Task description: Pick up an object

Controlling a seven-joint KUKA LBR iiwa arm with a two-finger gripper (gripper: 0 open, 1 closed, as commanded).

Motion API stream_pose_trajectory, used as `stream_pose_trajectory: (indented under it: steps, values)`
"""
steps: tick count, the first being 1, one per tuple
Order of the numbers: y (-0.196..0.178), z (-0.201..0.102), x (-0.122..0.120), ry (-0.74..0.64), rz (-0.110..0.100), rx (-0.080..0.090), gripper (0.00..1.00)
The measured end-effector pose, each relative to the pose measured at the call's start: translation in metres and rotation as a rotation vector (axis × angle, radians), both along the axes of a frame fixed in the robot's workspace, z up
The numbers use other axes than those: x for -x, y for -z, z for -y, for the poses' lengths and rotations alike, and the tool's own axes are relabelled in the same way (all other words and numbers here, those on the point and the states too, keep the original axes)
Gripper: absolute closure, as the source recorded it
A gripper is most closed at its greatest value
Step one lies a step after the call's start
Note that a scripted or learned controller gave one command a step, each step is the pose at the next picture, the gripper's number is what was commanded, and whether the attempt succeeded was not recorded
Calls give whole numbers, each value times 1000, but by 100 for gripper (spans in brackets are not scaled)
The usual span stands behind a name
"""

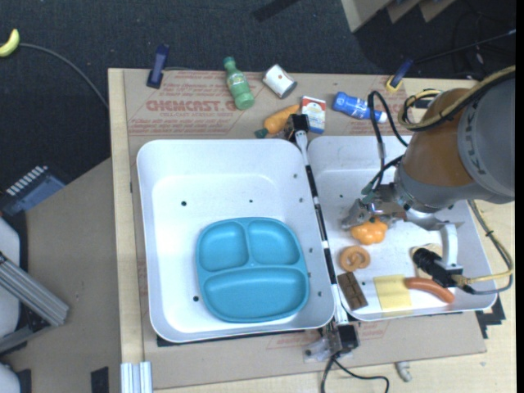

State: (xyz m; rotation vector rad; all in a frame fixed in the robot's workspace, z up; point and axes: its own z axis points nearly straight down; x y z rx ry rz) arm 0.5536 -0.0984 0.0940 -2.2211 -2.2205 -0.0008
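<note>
Gripper [365,212] is low over the right bin [344,164]; can't tell from this angle whether the jaws are spread or closed, and nothing is visibly between them. Nearest candidate is the orange round toy [368,232], just beside the jaws on the view's lower side, possibly touching, contact unclear. It's roughly round with no real long axis, so my read is wrist angle matters little; what the next move needs is a small shift toward the view's bottom edge to centre over it before descending. Risk: it rolls off if one side is clipped. Next out in the same direction, slightly left of the jaws' line, is the brown ring [354,259], lying flat and apart from the orange toy; probably harder to pinch. Further still, near the bin's front wall: brown block [352,291], with yellow pad [394,293] just beside it, and orange-red stick [431,288] to the right, long axis running across the view with a slight tilt. Well apart to the jaws' left, over the divider, is the left bin [164,219] with the blue divided plate [252,268]. That's too far to be the target from this pose.
</note>
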Motion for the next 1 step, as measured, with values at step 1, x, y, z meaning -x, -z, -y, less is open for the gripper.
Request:
stream_pose_trajectory:
  steps: [1]
  values:
    - [-91, -57, 38, -1, 0, 1, 100]
